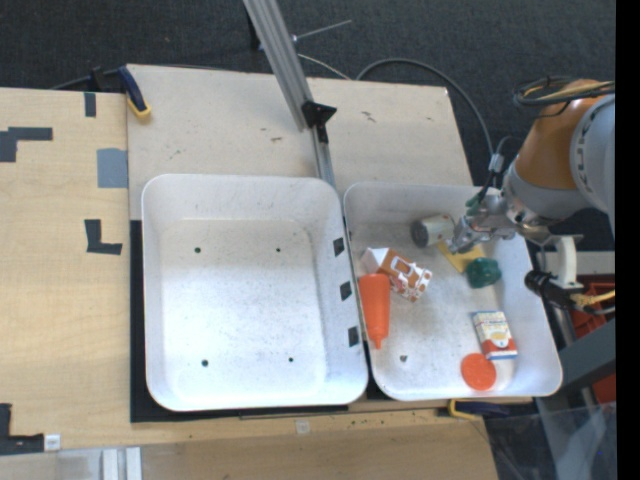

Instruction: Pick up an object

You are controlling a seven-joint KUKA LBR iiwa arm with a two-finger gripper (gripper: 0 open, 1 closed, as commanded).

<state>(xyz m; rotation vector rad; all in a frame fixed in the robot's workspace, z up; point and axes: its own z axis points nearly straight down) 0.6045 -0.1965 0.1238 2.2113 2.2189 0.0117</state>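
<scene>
Partly, the gripper [470, 230] hides a yellow object [457, 259].

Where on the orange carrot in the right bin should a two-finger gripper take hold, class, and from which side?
Grip the orange carrot across its thick upper half, coming straight down from above. It lies flat and lengthwise beside the right bin's left wall, so fingers should probably close across its width, not its length.

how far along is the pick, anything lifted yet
Nothing looks lifted yet. The pincer is down in the right bin, among a grey can, a yellow piece and a green lump. Whether it grips anything is unclear. Securing and raising one object is left.
</scene>
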